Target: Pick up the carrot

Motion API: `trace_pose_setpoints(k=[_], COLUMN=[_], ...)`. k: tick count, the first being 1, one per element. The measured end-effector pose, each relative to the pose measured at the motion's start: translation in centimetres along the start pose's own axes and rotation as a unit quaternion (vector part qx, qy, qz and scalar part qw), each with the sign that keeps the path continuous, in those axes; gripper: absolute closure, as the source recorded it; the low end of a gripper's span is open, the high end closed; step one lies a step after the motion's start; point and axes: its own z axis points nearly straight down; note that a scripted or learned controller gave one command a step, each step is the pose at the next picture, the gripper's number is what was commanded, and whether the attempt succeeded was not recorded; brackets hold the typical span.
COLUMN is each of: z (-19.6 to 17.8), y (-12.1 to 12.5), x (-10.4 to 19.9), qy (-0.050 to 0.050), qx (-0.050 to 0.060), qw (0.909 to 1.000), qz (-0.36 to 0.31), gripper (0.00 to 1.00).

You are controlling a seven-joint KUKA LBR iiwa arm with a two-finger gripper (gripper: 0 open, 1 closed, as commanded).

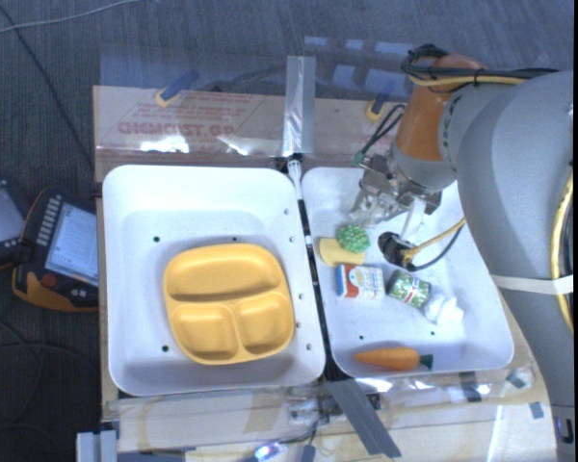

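The carrot (388,358), orange with a small green end pointing right, lies flat along the front wall of the right bin (482,287). My gripper (387,212) hangs over the back half of that bin, well behind the carrot and apart from it. Its fingers (366,203) look spread, with nothing between them. Just below the fingertips sits a green and yellow toy vegetable (347,243).
A small red, white and blue carton (362,281) and a green bottle with a white cap (412,291) lie between the gripper and the carrot. A black cable loop (393,248) dangles from the wrist. A yellow divided plate (229,301) rests in the left bin (135,200).
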Motion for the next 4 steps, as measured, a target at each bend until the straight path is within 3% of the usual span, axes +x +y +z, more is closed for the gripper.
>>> trace_pose_setpoints(k=[1,2,3,4], z=[-8.3,-9.8,-8.2,-10.9], y=[0.6,-8.3,-13.3,-8.8], x=[2.3,4.3,8.1,-8.0], qy=[-0.002,-0.003,-0.005,-0.006], qx=[0.005,0.007,0.007,0.004], qw=[1.0000,0.9902,0.9437,0.9217], qz=[0.004,0.140,0.331,0.388], gripper=[1.00,1.00,1.00,1.00])
